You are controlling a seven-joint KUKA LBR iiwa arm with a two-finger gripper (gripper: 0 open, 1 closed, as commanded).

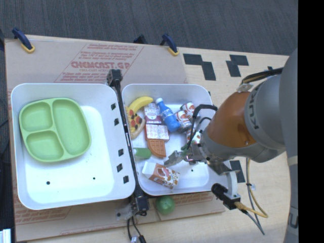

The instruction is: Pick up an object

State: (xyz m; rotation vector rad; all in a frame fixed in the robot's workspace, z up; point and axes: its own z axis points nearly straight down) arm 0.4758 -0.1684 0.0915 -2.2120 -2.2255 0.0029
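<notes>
The desk fills most of the frame, covered in printed cardboard, with two white bins on it. The arm comes in from the right, its orange band over the right bin's right side. The left bin holds a green tray in its upper left part. The right bin is crowded: a carton at the lower middle, a red packet and a waffle above it, a banana and a pizza slice at the upper left, a blue bottle and a can at the top. The hand hangs low just right of the waffle and above the carton; whether it is open or closed I cannot tell. A green ball lies on the desk below the right bin
</notes>
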